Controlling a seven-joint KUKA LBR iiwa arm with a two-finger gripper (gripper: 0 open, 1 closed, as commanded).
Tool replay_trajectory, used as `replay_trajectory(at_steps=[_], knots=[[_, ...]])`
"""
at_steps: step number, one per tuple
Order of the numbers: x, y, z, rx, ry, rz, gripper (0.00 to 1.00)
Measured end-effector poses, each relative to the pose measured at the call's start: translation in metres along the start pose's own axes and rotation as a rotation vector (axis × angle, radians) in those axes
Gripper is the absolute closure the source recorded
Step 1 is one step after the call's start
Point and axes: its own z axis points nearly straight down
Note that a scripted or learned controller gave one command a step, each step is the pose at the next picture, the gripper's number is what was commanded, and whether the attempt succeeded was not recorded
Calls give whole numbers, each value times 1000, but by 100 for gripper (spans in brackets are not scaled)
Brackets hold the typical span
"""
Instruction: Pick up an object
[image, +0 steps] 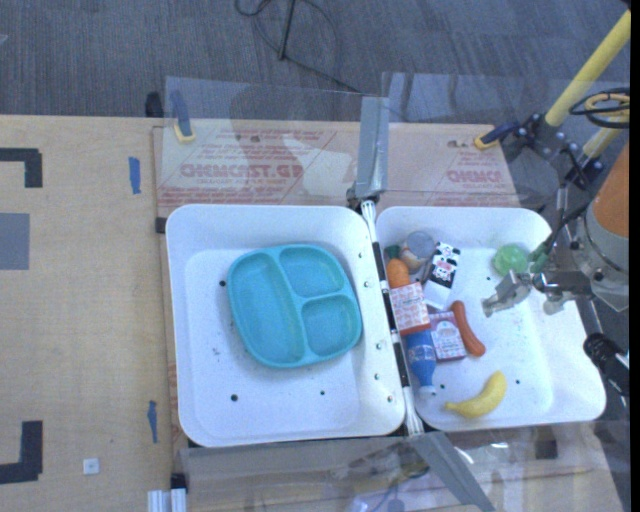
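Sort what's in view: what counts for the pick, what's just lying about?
For the pick, all in the right bin:
gripper
banana
sausage
green ball
blue bottle
cow-print carton
carrot

Lying about:
teal divided plate in the left bin
yellow pole
blue tape on the bench

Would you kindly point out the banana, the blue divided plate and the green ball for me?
banana (478, 396), camera view, middle of its curved body.
blue divided plate (262, 300), camera view, floor of its large compartment.
green ball (510, 259), camera view, its top.
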Motion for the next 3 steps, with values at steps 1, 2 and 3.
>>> replay_trajectory(at_steps=[1,2,3], knots=[[18,20,123,-1,0,36,0],[-22,56,171,-13,4,74,0],[-28,65,172,-15,2,49,0]])
